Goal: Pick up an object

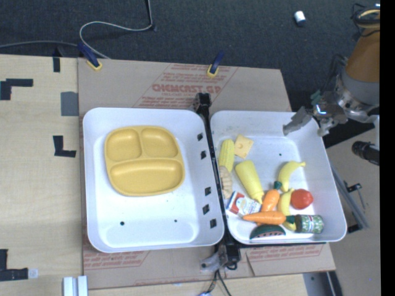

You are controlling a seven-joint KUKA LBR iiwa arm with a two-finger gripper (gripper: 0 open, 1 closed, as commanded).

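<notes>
"CHEMCAST GP" on cardboard sheet (pixel 179 85)

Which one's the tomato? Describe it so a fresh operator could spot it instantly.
Look in the right bin, the one crowded with toy food, not the left bin with the yellow tray. Go to its near right corner, just above the green bottle and right of the bananas. The tomato is the round red thing there.

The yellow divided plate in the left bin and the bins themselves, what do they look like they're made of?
The yellow divided plate looks like moulded plastic, matte to satin: even colour, rounded compartment ridges, soft highlights. The two white bins also look like thin formed plastic, smooth and slightly glossy, with rounded corners and rolled rims. Neither can be confirmed from sight alone.
</notes>
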